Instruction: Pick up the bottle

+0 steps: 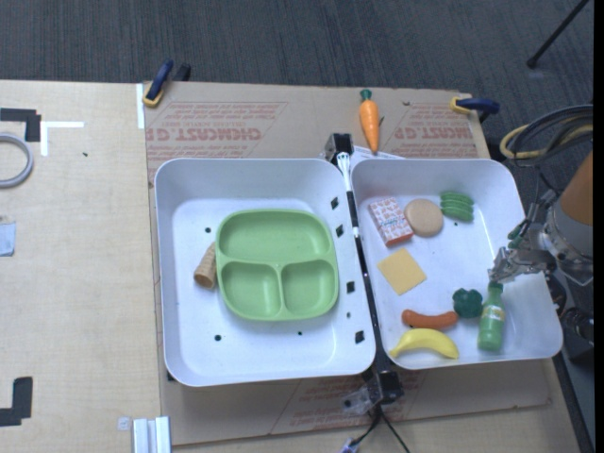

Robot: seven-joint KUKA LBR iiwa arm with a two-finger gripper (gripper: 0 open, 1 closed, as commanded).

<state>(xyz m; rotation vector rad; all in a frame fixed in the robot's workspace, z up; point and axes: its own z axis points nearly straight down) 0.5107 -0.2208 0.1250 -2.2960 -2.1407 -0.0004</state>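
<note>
The bottle (pixel 492 323) is small and light green with a darker green cap. It lies in the right bin (pixel 528 343) near that bin's front right corner, cap pointing away from the front edge. My gripper (pixel 502 270) comes in over the right rim, just above and behind the bottle's cap. Its tip hangs a short way from the cap, with nothing visibly held in it.
Beside the bottle sit a broccoli piece (pixel 467 301), a sausage (pixel 429 318) and a banana (pixel 425 344). Further back lie a cheese slice (pixel 403 271), a pink box (pixel 389 220), a bun (pixel 425 217) and a green pepper (pixel 457 205). The left bin holds a green divided plate (pixel 278 264).
</note>
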